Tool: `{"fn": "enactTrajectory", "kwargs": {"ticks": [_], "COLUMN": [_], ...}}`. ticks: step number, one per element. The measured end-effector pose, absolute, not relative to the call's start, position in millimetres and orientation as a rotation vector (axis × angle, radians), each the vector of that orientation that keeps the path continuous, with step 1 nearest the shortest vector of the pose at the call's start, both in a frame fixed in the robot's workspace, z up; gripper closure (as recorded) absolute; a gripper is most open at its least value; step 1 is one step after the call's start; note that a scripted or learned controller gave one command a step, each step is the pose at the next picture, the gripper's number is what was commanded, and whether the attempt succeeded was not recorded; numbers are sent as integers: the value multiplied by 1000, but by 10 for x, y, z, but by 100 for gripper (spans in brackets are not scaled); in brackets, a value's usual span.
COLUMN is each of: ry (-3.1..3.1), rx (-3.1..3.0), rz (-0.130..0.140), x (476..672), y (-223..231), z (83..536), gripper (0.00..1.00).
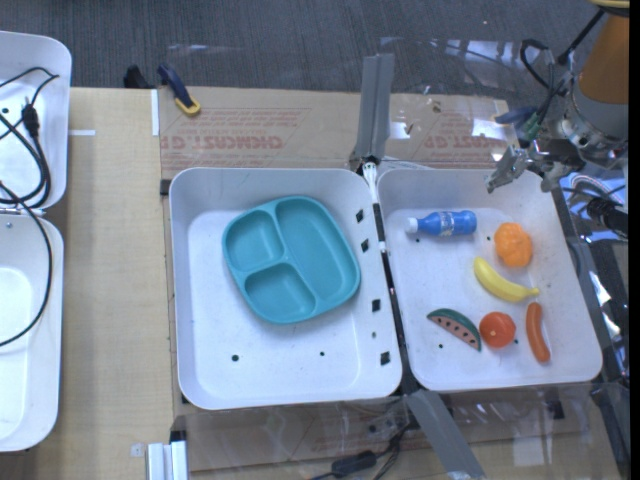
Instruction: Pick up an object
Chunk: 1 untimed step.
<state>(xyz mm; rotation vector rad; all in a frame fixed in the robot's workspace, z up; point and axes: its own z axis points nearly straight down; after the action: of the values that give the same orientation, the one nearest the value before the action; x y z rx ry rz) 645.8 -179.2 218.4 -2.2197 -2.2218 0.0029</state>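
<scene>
The right bin (590,363) holds several toy foods: a blue bottle (445,224) lying on its side, an orange (513,245), a yellow banana (503,282), a watermelon slice (455,327), a red tomato (497,329) and a red sausage (538,331). My gripper (525,179) hangs over the bin's far right corner, above and behind the orange. Its fingers are spread open, with nothing between them. No object touches it.
The left bin (200,368) holds a teal divided plate (290,259). A metal divider post (375,98) stands between the bins at the back. Cables run along the bench's right side, and a blue and yellow clamp (178,90) lies at the back left.
</scene>
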Motion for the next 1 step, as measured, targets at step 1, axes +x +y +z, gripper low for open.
{"fn": "enactTrajectory", "kwargs": {"ticks": [1], "ry": [-2220], "rx": [-2215], "rz": [1], "x": [5923], "y": [-2163], "z": [1249], "gripper": [0]}}
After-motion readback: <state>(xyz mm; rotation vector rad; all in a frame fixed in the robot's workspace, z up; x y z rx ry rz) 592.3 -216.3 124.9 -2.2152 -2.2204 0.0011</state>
